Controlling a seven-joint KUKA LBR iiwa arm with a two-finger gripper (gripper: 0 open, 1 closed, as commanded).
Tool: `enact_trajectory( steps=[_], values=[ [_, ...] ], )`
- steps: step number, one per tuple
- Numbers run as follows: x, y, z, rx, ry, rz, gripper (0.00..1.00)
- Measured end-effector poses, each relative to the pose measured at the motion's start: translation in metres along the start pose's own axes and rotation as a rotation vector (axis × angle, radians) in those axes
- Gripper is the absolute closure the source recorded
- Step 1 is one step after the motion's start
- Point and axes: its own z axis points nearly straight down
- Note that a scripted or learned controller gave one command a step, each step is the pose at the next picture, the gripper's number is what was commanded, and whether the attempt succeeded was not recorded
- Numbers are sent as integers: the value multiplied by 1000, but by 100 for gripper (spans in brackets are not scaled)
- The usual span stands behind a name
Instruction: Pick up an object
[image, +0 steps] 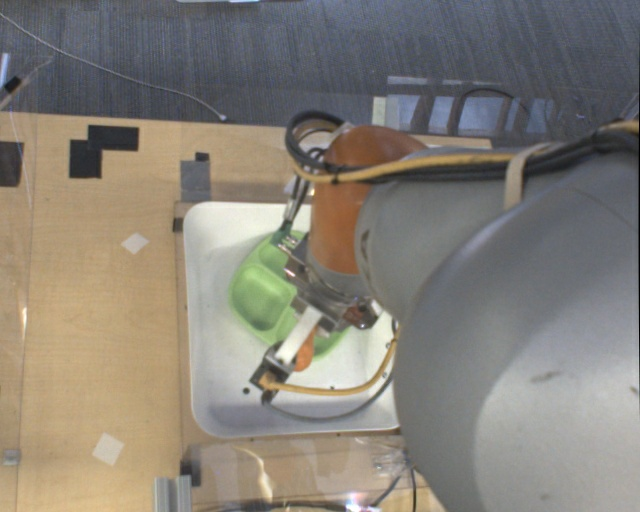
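Over the white bin (205, 330), the arm (500, 300) is reaching in from the right and bending steeply down, its grey bulk covering most of the view's right half. Its orange band (345, 200) is sitting above the wrist, which is pointing down and slightly left toward the bin's middle. At the wrist's end the gripper (322, 300) is hanging low over the right side of a green object (260, 290), close to it or touching it. The wrist is hiding the contact, so whether the gripper is clenched, released or grasping anything cannot be told. The green object, rounded and box-like, is lying on the bin's floor, apart from the left wall. A small orange thing (303, 352) is showing just beside its lower right edge. The bin is resting on the wooden bench (90, 330).
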Motion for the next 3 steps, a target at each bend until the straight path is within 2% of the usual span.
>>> enact_trajectory(
  steps=[1, 2, 3],
  values=[
    [15, -25, 22, 0, -3, 273, 100],
    [21, -30, 24, 0, 0, 711, 100],
    [25, -28, 21, 0, 1, 713, 100]
  ],
)
